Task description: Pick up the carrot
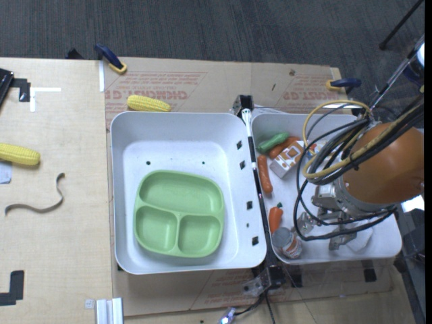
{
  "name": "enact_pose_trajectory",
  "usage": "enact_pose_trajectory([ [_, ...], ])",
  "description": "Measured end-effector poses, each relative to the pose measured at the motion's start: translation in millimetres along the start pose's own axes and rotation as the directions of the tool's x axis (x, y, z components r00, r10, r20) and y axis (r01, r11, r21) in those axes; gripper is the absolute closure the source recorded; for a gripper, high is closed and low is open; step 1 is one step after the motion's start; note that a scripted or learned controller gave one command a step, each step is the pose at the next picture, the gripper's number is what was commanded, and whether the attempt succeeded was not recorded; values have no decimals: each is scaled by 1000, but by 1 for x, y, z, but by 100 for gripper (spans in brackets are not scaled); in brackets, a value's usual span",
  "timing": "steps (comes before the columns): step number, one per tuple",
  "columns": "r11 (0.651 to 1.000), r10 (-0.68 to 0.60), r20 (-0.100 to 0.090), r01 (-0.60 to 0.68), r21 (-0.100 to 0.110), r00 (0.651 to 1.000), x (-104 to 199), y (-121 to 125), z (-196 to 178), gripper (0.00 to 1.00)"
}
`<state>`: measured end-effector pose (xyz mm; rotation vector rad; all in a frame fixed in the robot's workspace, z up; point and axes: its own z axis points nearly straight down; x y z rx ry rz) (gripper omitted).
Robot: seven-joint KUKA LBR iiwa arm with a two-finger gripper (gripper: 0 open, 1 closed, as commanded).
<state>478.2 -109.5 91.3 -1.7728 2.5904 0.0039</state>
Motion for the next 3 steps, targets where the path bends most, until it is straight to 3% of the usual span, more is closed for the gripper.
enact_pose_trajectory([
  [1,983,-182,1,182,2,983,9,-5,-126,0],
  [2,971,-239,-4,239,20,971,-9,-2,-4,0],
  [3,896,-443,1,443,1,896,43,-17,-71,0],
])
